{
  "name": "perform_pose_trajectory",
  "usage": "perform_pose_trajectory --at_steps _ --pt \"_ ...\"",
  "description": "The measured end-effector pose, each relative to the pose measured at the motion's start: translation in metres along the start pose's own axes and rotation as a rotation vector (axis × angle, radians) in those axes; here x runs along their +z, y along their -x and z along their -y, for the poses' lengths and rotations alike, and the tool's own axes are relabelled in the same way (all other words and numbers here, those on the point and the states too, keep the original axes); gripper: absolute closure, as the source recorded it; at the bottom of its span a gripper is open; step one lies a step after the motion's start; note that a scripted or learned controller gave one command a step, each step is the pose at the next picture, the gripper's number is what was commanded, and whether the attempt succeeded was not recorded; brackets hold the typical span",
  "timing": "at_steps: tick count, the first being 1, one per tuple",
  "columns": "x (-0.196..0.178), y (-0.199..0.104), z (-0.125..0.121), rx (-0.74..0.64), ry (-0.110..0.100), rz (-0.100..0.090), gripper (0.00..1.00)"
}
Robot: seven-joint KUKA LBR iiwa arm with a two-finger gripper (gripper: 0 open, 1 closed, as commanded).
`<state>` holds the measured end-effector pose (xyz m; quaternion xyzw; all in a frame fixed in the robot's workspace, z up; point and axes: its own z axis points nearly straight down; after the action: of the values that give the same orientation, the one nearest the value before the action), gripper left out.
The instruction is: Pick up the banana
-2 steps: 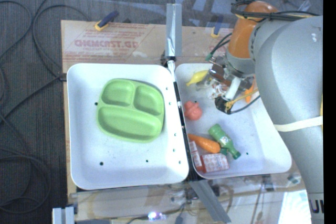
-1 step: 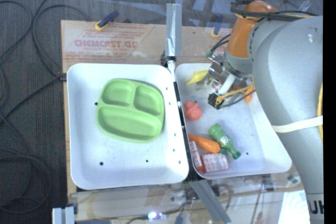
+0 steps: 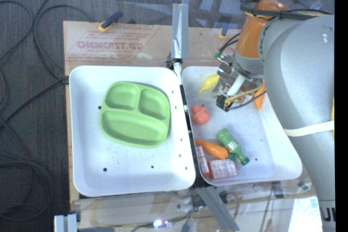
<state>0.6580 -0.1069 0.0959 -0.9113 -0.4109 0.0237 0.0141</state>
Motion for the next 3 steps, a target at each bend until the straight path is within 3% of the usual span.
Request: perform_pose_trajectory --at_steps 1,2,3 --pt "0.006 0.025 -0.020 0.224 0.039 -0.044 1.00" --pt "0.007 0.031 0.005 0.233 0.049 -0.041 1.00" --pt "0.008 0.043 0.005 0.245 0.030 -0.019 0.00"
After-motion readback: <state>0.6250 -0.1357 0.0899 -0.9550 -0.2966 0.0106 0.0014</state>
